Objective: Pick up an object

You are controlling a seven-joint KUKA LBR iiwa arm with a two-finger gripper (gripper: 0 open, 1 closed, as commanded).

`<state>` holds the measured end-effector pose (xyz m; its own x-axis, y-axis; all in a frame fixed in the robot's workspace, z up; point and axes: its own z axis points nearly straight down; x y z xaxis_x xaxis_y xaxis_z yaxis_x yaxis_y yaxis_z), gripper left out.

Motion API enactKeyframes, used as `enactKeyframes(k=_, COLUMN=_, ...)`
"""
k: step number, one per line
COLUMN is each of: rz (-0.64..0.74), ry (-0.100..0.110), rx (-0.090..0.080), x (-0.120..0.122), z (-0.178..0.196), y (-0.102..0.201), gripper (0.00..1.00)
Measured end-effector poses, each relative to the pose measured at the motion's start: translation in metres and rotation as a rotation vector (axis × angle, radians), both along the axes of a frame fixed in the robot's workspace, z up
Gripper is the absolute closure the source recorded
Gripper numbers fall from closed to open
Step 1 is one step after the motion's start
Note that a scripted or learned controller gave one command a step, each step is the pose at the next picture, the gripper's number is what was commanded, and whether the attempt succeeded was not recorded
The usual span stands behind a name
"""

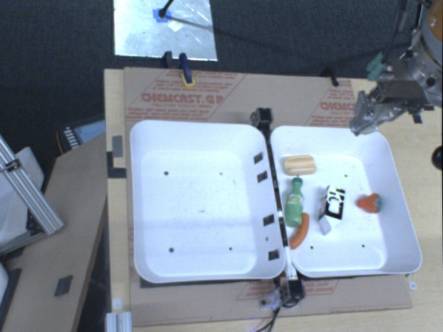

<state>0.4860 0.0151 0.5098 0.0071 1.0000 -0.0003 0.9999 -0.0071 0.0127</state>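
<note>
Camera view from above the bench, read from the near edge to the far. Nearest the viewer in the right bin (398, 185) lies a carrot (300, 232), its long axis slanting from lower left to upper right, with its upper end touching the base of a green bottle (295, 202). The bottle lies almost straight along the near-far line, cap toward the far wall, close beside the divider between the bins. To its right is a black-and-white box (332, 205), tilted, and further right, standing apart, a strawberry (369, 203). Beyond the bottle's cap a bread roll (300, 164) lies crosswise, its long axis left to right. The left bin (138, 185) adjoins on the other side of the divider.

Farthest back, over the far right corner of the right bin, hangs the gripper (363, 122). Its tip appears to carry nothing, though at this angle the spread of its jaws cannot be made out. Every candidate object lies nearward and leftward of the tool. The strawberry and the box are judged nearest to it; the strawberry, standing clear of its neighbours, would probably offer the least obstructed descent. The roll would call for a closing direction across its short, near-far width.
</note>
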Motion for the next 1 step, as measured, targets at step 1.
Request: enactKeyframes(k=1, rz=0.018, ry=0.008, rx=0.003, x=0.0003, z=0.0263, y=0.0878, gripper=1.00)
